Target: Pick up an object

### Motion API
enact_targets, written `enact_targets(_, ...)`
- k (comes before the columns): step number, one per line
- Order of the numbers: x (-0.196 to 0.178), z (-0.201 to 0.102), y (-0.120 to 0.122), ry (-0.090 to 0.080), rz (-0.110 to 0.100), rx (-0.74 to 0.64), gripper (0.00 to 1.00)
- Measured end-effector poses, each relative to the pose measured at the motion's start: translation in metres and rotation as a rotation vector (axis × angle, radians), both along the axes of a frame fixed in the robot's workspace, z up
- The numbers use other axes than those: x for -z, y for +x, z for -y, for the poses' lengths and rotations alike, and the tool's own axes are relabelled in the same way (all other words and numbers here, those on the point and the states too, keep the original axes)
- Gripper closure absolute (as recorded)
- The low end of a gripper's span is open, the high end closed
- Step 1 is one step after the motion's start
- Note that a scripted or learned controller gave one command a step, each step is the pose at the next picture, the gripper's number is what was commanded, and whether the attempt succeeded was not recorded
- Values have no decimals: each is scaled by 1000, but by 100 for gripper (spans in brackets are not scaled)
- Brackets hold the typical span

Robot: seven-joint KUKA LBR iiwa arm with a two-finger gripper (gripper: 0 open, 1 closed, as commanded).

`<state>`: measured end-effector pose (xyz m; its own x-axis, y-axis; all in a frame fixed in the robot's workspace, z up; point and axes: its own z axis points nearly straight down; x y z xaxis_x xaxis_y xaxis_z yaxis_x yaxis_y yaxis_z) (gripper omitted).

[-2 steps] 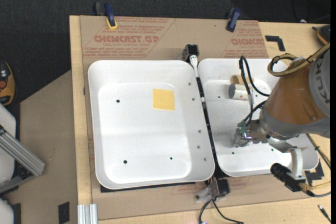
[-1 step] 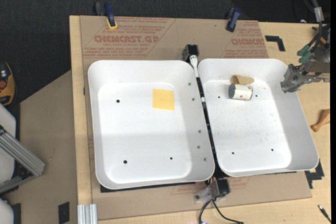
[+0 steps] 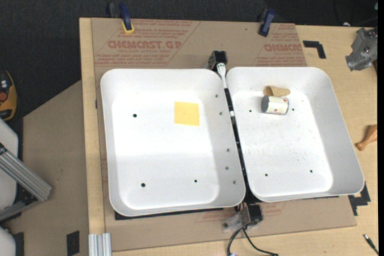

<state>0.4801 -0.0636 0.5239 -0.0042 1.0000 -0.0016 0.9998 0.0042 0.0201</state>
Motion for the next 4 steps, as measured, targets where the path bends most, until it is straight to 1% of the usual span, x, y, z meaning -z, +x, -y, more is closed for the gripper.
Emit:
enact_targets(1,-2,1,0,-1,-14,3,100)
enact_targets(2,93,-136,34,3,-30,-10,100)
enact_targets(3,215,-277,-2,0,-34,-11,100)
enact_targets(4,25,-289,-1,12,-1,0,100)
